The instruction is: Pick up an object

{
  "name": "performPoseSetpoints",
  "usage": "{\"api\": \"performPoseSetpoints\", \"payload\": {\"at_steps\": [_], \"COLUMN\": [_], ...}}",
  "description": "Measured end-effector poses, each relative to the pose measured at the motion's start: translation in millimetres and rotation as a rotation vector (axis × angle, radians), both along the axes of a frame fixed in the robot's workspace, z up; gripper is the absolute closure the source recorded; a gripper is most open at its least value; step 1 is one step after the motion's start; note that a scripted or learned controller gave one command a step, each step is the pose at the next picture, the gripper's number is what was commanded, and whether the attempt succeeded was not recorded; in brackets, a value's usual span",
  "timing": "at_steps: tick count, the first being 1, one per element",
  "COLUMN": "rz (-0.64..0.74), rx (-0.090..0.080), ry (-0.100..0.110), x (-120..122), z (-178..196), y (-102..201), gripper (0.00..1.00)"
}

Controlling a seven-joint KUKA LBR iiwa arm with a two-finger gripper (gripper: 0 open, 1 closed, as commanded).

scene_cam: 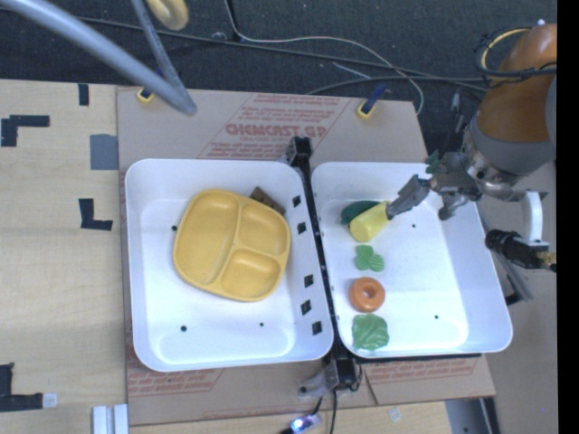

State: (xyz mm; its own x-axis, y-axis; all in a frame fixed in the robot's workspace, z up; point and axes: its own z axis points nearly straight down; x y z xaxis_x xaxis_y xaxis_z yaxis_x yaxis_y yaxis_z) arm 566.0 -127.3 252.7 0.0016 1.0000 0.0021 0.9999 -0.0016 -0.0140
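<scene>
In the right bin [452, 278], several small items lie along the left side. Farthest back is a yellow piece with a dark green end [364, 219]. In front of it come a small green piece [368, 259], an orange ring [366, 293] and a green leafy piece [370, 332]. My gripper [423, 206] hovers over the back of this bin, just right of the yellow piece. Its fingers are spread open, and the left fingertip [399, 203] sits at that piece's right end. Nothing is between the fingers.
The left bin [154, 269] holds a yellow divided plate [232, 243] with a brown thing [263, 196] partly hidden behind its far edge. A black divider [312, 251] runs between the bins. The arm's grey body [511, 125] stands over the right bin's back right corner.
</scene>
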Motion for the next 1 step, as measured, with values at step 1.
{"api": "performPoseSetpoints", "payload": {"at_steps": [1], "rz": [0.003], "rx": [-0.002], "ry": [-0.012], "x": [2.3], "z": [6.9], "y": [0.4], "gripper": [0.0]}}
